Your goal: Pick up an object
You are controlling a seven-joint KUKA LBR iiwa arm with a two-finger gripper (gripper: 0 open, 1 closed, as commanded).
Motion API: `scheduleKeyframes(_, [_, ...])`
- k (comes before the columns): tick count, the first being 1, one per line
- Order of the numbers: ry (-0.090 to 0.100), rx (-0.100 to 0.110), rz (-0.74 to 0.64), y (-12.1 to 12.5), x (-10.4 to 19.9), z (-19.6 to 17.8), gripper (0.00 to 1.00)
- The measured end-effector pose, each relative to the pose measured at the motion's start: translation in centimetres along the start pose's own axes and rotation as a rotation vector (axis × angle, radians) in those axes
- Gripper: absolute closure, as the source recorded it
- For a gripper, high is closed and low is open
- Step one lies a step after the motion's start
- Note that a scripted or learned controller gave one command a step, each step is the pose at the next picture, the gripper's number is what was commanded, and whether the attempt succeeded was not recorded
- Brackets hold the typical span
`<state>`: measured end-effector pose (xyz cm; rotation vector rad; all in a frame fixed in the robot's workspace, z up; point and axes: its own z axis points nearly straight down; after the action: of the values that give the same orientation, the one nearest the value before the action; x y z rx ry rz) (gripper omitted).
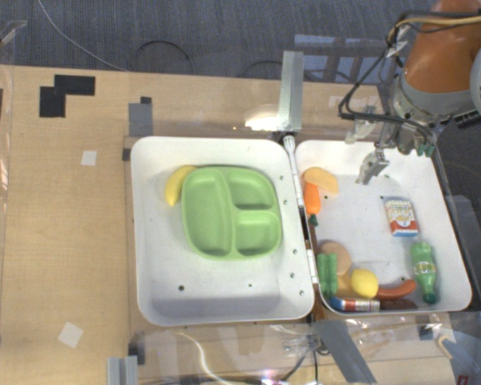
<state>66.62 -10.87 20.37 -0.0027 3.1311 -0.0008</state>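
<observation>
fingers: the gripper (374, 168) hangs in the upper right of the frame over the back of the right bin (441, 184); its two small grey tips look slightly spread, with bare white bin floor showing under them and nothing between them.

arm: grey wrist and an orange band (442, 62) sit above the gripper at the top right corner, cables looping round it.

nearest things: an orange-yellow slice-shaped toy (321, 180) lies to the left of the gripper by the divider, with an orange carrot-like piece (311, 200) just below it; a small white and red box (401, 216) lies below and to the right of the gripper, apart from both.

further things: along the lower edge of the right bin sit a green bottle (423, 272), a red sausage-like piece (395, 289), a yellow lemon (364, 283), a tan round piece (335, 256) and a green stick (327, 274), all crowded together.

left bin: a green divided plate (229, 212) lies in the left bin (156, 279), with a banana (175, 184) tucked at its upper left edge.

step in hand: i'd say this is the approach; nothing is picked yet and the gripper is above open floor, not lined up on any object.

next move: it looks to need a shift sideways over one target, the box being the least crowded, then a straight drop with tips either side before closing.
</observation>
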Motion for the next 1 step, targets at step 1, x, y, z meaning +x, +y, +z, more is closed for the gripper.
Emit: scheduleKeyframes(1, [0.006, 0.003, 0.034, -9.84, 2.72, 6.1, 0.0])
